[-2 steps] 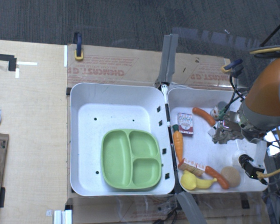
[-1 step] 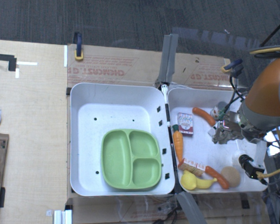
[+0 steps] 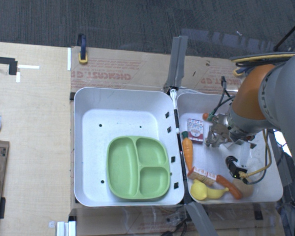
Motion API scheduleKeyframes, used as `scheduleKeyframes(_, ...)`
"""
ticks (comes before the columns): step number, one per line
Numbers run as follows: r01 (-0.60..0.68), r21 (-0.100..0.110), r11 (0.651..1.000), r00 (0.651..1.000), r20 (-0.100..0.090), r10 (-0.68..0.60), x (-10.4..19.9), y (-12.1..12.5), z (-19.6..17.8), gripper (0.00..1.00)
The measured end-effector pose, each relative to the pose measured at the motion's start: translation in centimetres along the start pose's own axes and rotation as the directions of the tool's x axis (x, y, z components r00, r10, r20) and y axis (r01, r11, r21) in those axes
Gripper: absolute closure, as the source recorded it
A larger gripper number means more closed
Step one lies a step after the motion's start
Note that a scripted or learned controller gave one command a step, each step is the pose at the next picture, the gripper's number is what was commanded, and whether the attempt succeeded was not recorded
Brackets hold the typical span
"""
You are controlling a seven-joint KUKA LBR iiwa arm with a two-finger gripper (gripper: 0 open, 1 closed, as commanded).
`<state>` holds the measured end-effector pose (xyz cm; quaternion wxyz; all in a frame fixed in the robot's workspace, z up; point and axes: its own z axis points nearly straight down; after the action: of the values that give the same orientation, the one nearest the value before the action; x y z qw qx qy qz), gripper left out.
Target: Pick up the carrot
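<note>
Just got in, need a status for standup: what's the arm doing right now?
The arm's gripper is down in the right bin, beside a small red and white box. The carrot lies untouched along that bin's left wall, left of the gripper. A yellow toy fruit and a sausage sit near the front. The left bin holds a green divided plate.

A dark grey carpeted floor point(image 3: 118, 15) runs across the top of the view behind the bench. The bench top point(image 3: 28, 133) is pale wood, with a sheet of brown printed cardboard point(image 3: 125, 69) lying flat along its far edge. A blue and yellow clamp point(image 3: 82, 48) grips that edge. A black bracket point(image 3: 7, 63) sits far left.
</note>
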<state>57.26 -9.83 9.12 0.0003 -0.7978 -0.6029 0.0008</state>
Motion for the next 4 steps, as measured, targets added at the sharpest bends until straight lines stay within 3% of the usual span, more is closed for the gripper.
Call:
scheduleKeyframes(1,0.000,0.003,1.000,1.000,0.002,0.000,-0.1,0.0,-0.8,1.00)
scheduleKeyframes(2,0.047,0.001,0.999,0.999,0.000,-0.047,0.9,-6.6,-9.9,1.00)
scheduleKeyframes(3,0.408,0.001,0.913,0.913,-0.001,-0.408,-0.2,-9.3,-9.9,1.00)
scheduleKeyframes(4,0.397,0.001,0.918,0.918,0.001,-0.397,8.5,-8.6,-9.9,1.00)
